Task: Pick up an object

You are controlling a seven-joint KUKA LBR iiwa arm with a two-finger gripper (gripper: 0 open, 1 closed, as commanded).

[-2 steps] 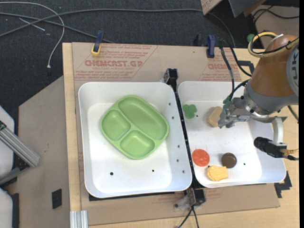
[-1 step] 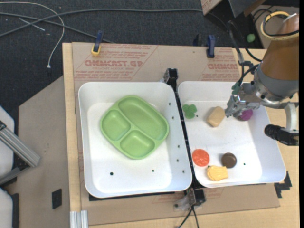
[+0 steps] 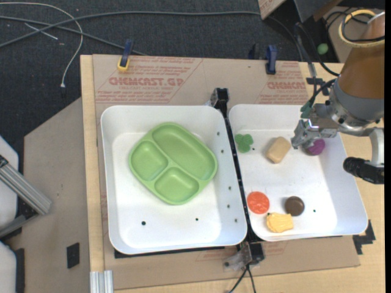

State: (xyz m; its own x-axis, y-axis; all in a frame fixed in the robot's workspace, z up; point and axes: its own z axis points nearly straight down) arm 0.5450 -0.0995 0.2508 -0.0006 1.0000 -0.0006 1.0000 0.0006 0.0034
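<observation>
Gripper: low over the right bin, near its far right side.
Fingers: cannot tell whether open or closed.
Purple piece: on the bin floor, just beside the gripper, to its right.
Tan block: left of the gripper, apart from it.
Green tray: in the left bin.

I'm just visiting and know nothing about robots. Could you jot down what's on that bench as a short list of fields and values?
left bin: holds a green divided plate
right bin: green piece, tan block, purple piece, orange disc, brown ball, yellow piece
gripper: over the right bin's far side, beside the purple piece
held item: none seen between the fingers
</observation>
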